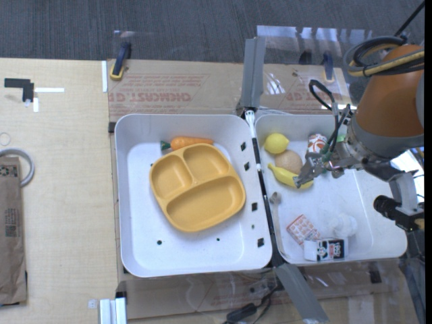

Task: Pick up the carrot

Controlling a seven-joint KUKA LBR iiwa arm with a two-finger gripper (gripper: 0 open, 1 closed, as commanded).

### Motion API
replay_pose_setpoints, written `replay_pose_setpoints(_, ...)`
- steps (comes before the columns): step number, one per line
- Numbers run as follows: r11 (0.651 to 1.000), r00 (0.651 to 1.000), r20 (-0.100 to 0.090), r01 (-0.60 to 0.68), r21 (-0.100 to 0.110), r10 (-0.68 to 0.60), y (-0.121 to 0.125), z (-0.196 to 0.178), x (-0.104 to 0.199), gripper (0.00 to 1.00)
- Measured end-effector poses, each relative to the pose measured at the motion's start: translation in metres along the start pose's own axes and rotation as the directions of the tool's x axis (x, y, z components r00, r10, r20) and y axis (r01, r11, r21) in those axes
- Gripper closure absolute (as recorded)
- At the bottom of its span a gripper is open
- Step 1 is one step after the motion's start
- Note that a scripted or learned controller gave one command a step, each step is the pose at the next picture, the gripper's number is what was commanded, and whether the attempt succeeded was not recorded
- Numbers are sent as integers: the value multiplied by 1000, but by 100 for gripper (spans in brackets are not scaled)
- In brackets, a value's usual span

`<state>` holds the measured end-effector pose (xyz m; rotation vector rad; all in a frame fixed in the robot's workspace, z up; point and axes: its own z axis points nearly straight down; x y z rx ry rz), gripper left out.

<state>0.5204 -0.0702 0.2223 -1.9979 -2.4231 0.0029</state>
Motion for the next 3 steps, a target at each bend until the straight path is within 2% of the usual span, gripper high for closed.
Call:
replay_pose_setpoints(1, 997, 997, -1, -73, 2, 73, 6, 113, -39, 0)
replay_pose_setpoints(2, 1000, 1000, 1, 32, -2, -32, -1, 17, -92, 0)
replay_pose_setpoints(3, 997, 997, 0, 80, -1, -80, -1, -20, -18, 0)
